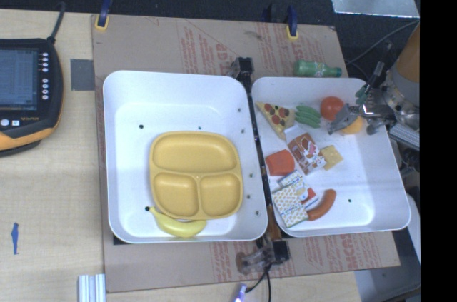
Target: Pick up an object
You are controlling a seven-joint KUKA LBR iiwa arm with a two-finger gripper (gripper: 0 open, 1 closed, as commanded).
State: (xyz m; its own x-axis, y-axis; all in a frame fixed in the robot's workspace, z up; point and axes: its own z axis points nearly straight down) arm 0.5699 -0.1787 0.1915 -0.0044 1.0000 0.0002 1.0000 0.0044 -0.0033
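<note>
One banana (180,226), one yellow tray (194,173), perhaps nine toys.

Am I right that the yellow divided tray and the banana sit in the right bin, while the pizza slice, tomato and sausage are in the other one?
Not quite. The camera view shows the yellow divided tray and the banana in the left bin, not the right one. The pizza slice, tomato and sausage are indeed in the other one, the right bin.
</note>
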